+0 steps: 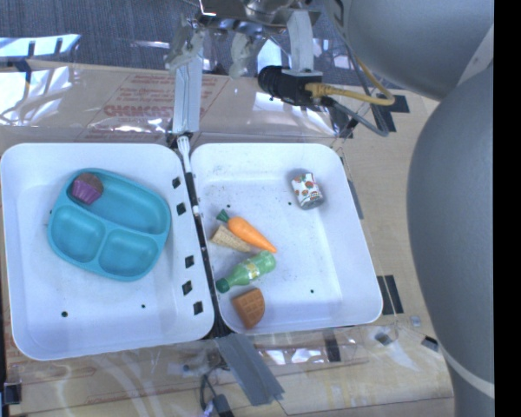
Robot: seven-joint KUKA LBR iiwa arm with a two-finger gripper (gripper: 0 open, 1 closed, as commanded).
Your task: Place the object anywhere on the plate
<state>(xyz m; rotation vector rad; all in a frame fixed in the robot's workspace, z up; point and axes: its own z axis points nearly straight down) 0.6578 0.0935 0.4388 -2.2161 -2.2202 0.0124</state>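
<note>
Candidate objects lie in the right bin (352, 259): a carrot (247, 229) touching a pale wedge (228, 241), a green bottle (247, 271), a brown chunk (249, 307) and, well apart near the far corner, a small can (307, 190). The blue plate (113, 228) sits in the left bin (26, 302) and carries a purple item (88, 188) in its far compartment. The gripper (234, 46) hangs above the far edge of the bins; its state cannot be told. All pieces appear to be light, rigid toys with smooth, possibly slippery surfaces. Recommended grasp: across the carrot's thicker orange middle, or across the can's body, which stands clear of neighbours.
</note>
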